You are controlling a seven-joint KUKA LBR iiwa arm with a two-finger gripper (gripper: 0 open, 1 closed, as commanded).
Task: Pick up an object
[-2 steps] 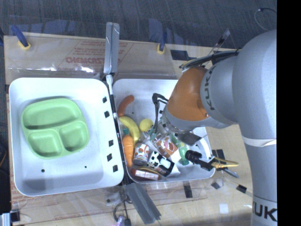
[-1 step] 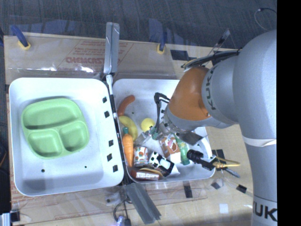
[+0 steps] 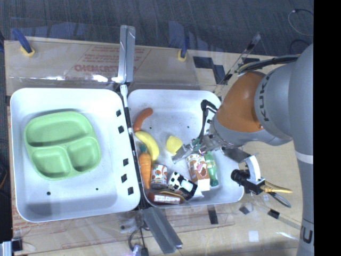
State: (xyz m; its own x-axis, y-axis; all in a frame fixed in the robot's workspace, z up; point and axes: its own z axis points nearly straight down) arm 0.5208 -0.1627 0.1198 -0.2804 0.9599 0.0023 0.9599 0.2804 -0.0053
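gripper: down in the right bin, can't tell its state
target: juice carton, lower middle of frame, just beneath
step: reaching in
next: probably settle lower, squeeze, lift

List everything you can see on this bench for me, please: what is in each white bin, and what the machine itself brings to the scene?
White bins: 2, side by side on the bench.
Divided tray: 1, light green, three compartments, in the left bin.
Banana: 1, yellow, right bin near its left wall.
Carrot: 1, orange, just below the banana.
Sausage-shaped piece: 1, orange-red, upper left of the right bin.
Small lump: 1, yellow, middle of the right bin.
Can: 1, printed label, beside the carrot.
Cow-patterned item: 1, black and white, near the front wall.
Cartons: 2, one red-and-white, one green, lying together under the gripper.
Arm: 1, grey with orange band, from the right.
Gripper: 1, low over the cartons.
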